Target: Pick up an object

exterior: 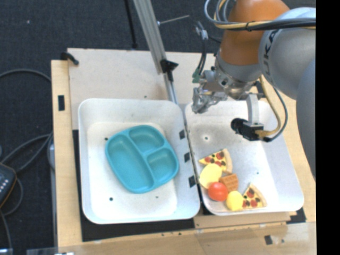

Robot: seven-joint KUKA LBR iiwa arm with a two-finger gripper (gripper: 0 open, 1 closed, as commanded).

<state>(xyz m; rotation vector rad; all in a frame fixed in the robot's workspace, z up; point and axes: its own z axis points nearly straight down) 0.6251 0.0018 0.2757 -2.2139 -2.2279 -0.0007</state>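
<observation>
Hovering at the upper left corner of the right bin (276,158), gripper (201,106) grips nothing; finger state cannot be told. Toy food, including pizza slice (217,158) and tomato (217,191), is clustered at the bin's lower left, well apart from gripper. Teal divided plate (141,157) occupies left bin (90,142).

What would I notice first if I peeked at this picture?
Probably the bright blue divided plate lying alone in the left bin. Next, the heap of toy food in the near corner of the right bin: two pizza slices, a red tomato and yellow pieces. Above that bin's far end hangs the big grey arm with its orange band, its gripper pointing down.
</observation>
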